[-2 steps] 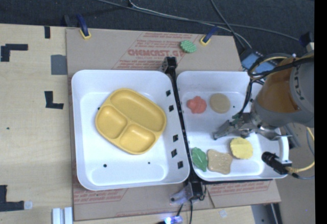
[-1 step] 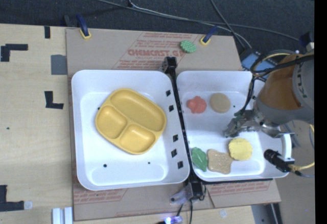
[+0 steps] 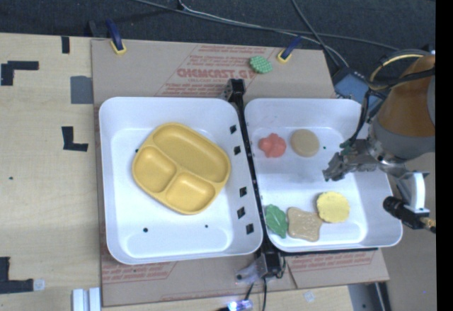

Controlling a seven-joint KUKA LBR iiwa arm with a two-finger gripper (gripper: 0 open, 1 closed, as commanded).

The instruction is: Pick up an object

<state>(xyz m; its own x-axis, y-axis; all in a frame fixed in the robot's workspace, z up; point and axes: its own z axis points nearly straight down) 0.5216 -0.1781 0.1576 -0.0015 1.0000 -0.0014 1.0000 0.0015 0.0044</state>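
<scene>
Gripper [image 3: 338,169], dark grey metal, sits at mid-right of frame, low over the right shallow white plastic bin [image 3: 354,110], near that bin's right wall. Can't tell whether it is released or clenched; nothing visibly in it. Grey arm w/ orange band [image 3: 407,108] comes in from right edge of frame.

Nearest item: yellow round scalloped toy-food piece [image 3: 333,207], just below the gripper, apart from it, flat on bin floor, matte, bumpy rim. Left of it, touching or nearly so, a tan toast-shaped flat piece [image 3: 304,224] w/ speckled surface; beside that a green leafy lump [image 3: 275,219] at bin's lower-left corner. Upper part of bin: tan round flat disc [image 3: 306,142] and, just left, a pinkish-red irregular lump [image 3: 272,145], close but apart. Bare floor between upper pair and lower trio, under and left of gripper.

Left white bin [image 3: 113,118], centre-left of frame, holds a yellow smooth plastic divided plate [image 3: 180,168], three compartments, rounded corners, set at a tilt; free floor all round it.

Outside bins, upper centre: small green dotted round piece [image 3: 260,64] on brown cardboard sheet [image 3: 177,69].
</scene>
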